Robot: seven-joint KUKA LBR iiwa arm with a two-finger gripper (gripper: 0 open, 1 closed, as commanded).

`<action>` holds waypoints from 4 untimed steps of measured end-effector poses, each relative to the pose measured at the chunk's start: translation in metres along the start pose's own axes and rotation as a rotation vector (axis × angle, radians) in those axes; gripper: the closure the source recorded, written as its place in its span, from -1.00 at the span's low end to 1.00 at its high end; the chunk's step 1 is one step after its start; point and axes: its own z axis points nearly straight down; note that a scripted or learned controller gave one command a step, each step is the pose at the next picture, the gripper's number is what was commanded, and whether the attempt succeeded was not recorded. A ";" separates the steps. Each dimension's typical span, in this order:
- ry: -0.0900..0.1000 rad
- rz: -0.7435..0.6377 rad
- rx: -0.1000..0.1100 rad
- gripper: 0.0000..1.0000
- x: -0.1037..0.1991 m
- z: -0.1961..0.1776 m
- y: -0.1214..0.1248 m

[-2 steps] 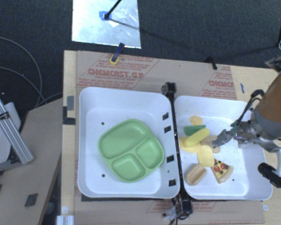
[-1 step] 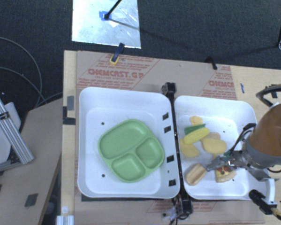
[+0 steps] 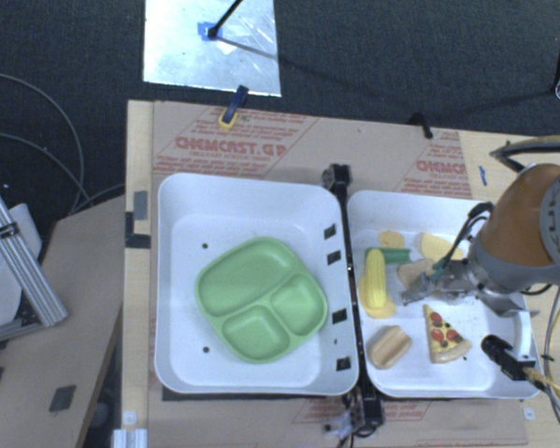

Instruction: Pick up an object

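Clutter crowds my fingers point(image 3: 415, 289) at centre right: corn cob point(image 3: 375, 281), pizza slice point(image 3: 443, 335), bread roll point(image 3: 389, 345). Their spread I cannot tell. Green divided plate point(image 3: 262, 298) sits left.

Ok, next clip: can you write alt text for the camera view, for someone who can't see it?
A grey and orange robot arm reaches from the right into the right bin, its gripper low among toy foods: a corn cob, a pizza slice and a bread roll. The left bin holds a green divided plate.
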 end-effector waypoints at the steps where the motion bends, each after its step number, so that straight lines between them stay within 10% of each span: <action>1: 0.003 0.006 0.010 -1.00 0.023 0.001 -0.061; 2: 0.004 -0.008 -0.006 -1.00 0.127 -0.106 -0.037; 3: 0.001 0.001 0.001 1.00 0.121 -0.111 -0.038; 4: -0.001 0.008 -0.003 1.00 0.091 -0.190 -0.056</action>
